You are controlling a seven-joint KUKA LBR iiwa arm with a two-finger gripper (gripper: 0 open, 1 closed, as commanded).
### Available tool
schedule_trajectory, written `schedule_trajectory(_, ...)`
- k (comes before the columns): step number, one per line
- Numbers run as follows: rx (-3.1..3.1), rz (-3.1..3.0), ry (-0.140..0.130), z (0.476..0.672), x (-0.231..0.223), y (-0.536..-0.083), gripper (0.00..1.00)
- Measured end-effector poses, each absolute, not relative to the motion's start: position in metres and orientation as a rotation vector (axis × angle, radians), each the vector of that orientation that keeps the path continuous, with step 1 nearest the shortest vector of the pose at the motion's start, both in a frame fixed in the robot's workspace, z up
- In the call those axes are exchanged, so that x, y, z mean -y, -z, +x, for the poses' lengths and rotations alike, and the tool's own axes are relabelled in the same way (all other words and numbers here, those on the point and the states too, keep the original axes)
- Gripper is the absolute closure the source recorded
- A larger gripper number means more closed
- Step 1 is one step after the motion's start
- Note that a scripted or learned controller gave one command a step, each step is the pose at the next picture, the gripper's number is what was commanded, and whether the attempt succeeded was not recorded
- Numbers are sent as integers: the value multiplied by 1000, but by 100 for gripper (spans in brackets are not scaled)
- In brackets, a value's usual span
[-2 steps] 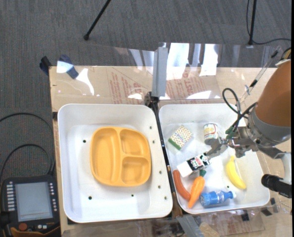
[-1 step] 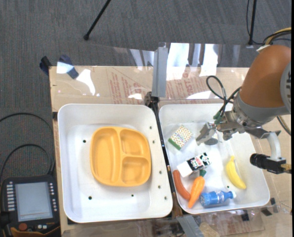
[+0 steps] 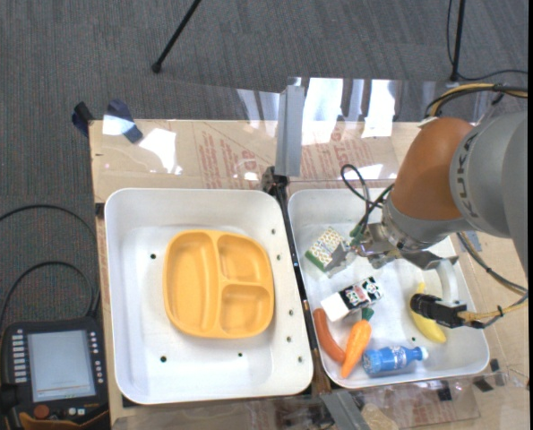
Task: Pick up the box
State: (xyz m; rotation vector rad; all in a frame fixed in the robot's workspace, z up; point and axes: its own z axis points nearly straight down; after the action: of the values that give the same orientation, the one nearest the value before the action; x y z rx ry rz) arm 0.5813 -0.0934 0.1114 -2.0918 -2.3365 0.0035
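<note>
Gripper (image 3: 348, 251) sits against the green-patterned box (image 3: 322, 248) in the right bin (image 3: 481, 348); I cannot tell its state.

A thick grey arm (image 3: 499, 173) with rounded segments is seen, banded in glossy orange (image 3: 432, 173) above the wrist, marked with dark lettering along the grey casing, and trailed by black and yellow cables (image 3: 468, 92) looped near its upper side.
</note>
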Motion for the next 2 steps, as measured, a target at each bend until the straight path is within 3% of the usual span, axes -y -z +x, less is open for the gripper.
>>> schedule_trajectory(1,2294,-2155,10,637,90,-94,0)
schedule_trajectory(2,2294,-2157,15,638,90,-105,100)
